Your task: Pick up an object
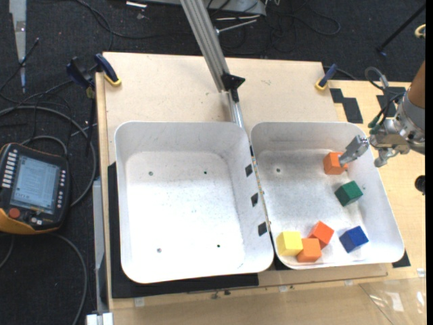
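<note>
Gripper [360,147] reaching in over the right bin [291,141] from its right rim, one grey finger [353,150] slanting down and leftward; whether spread or pressed together, cannot tell. Nothing visibly pinched. Touching or overlapping the fingertip in this view, just to its left: a small orange block [332,163], roughly cubic, no clear long axis, edges turned slightly off the bin walls. Just below the gripper: a green cube [349,193], rotated diamond-wise. Farther below, near the bin's front wall: a blue cube [353,238], an orange-red cube [323,232], another orange cube [310,249] and a yellow cube [290,242], the last three clustered together. Well to the left: the left bin [179,141].
</note>
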Robot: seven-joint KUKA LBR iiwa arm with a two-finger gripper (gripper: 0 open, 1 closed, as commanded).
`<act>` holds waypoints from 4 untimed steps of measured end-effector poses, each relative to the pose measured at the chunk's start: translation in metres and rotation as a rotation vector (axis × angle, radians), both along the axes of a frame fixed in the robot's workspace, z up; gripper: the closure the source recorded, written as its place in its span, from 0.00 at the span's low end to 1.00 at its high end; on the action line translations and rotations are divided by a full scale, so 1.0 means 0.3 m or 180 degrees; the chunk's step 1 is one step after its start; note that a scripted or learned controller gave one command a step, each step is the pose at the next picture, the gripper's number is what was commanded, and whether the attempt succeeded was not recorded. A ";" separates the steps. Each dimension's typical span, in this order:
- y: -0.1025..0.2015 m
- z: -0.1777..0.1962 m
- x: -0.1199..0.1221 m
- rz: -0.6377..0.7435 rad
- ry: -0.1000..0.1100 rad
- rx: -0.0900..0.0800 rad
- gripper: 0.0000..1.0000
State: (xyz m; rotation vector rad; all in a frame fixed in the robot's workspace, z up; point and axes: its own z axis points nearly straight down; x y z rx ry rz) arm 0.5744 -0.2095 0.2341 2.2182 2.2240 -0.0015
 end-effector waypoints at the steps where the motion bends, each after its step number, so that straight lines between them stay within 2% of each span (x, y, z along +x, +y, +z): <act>1: -0.049 -0.439 0.044 -0.0010 0.0020 0.0007 0.00; 2: -0.046 -0.461 0.290 0.0008 -0.0026 -0.0005 0.00; 3: 0.104 -0.462 0.201 0.0008 0.0003 0.0007 0.00; 4: 0.096 -0.427 0.204 0.0004 -0.0007 -0.0003 1.00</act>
